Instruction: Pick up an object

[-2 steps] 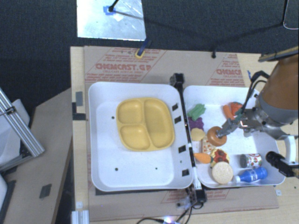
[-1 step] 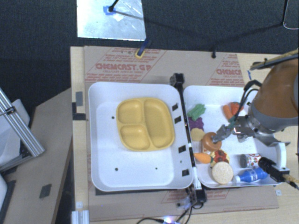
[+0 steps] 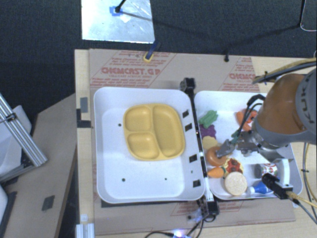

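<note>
The gripper (image 3: pixel 224 149) hung low over the orange donut (image 3: pixel 215 156), seemingly touching, grasp impossible to tell, arm (image 3: pixel 285 114) reaching from the right.

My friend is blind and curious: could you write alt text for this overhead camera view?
A grey robot arm reaches from the right, its gripper low over toy foods piled in the right white bin. The left white bin holds a yellow divided plate.
</note>
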You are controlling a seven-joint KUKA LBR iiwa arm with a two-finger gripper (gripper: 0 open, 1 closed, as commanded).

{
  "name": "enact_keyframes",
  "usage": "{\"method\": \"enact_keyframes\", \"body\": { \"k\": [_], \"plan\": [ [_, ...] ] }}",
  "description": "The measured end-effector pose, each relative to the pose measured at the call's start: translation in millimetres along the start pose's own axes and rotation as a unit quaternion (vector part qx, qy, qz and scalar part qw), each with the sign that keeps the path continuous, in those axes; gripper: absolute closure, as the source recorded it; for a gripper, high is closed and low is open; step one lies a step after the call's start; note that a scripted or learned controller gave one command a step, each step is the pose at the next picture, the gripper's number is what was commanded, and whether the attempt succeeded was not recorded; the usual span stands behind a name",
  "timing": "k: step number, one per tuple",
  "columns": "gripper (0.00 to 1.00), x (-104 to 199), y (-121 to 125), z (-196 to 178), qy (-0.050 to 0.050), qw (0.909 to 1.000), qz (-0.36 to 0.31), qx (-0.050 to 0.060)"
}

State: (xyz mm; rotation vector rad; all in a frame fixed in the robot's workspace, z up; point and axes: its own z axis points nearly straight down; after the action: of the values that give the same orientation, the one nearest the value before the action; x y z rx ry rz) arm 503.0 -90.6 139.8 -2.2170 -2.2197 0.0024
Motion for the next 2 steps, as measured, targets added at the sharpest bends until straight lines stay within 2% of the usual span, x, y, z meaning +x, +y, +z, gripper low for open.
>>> {"method": "enact_keyframes", "body": {
  "k": [1, 2],
  "plan": [
    [0.00, -1, 4, 47, -0.001, 1.0000, 0.002, -0.006],
    [1.00, 1, 7, 32, 0.000, 0.9999, -0.001, -0.011]
  ]
}}
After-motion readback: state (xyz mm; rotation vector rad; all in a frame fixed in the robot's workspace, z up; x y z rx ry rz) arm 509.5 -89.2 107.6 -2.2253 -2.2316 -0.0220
